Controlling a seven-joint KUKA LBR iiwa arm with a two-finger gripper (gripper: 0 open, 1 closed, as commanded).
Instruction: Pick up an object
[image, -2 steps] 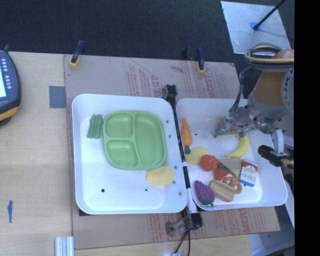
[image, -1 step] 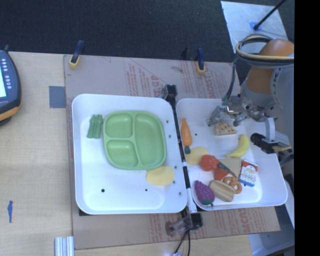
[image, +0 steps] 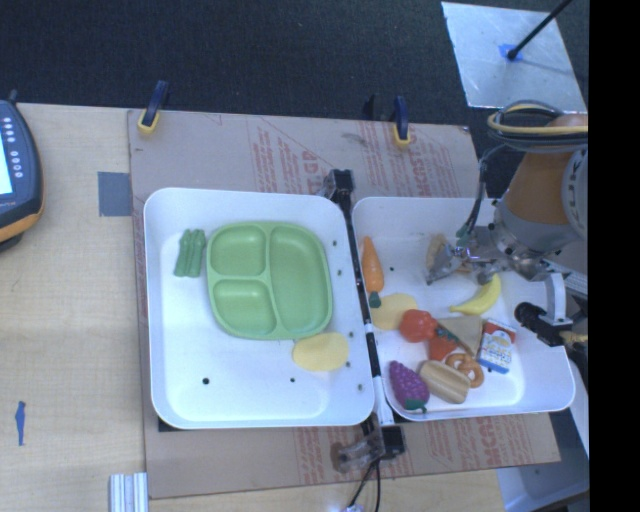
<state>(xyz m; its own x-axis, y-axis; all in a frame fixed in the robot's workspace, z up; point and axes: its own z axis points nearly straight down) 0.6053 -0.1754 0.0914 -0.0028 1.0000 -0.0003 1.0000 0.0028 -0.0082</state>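
My gripper (image: 447, 260) hangs low over the upper middle of the right bin (image: 400, 215), reaching in from the right under the orange-banded wrist. Just below and right of it lies a yellow banana (image: 481, 297). An orange carrot (image: 372, 265) lies along the bin's left wall. Lower in the same bin sit a pale yellow piece (image: 395, 308), a red vegetable (image: 418, 324), a small milk carton (image: 497, 347), a hot dog (image: 449, 381) and purple grapes (image: 407, 385). A brownish shape at the gripper's tip is too unclear to name.
The left bin (image: 180, 390) holds a green divided plate (image: 270, 278), a green bean bundle (image: 189, 252) at its left and a yellow slice (image: 320, 352) below it. A handheld pendant (image: 15, 170) lies at the bench's far left.
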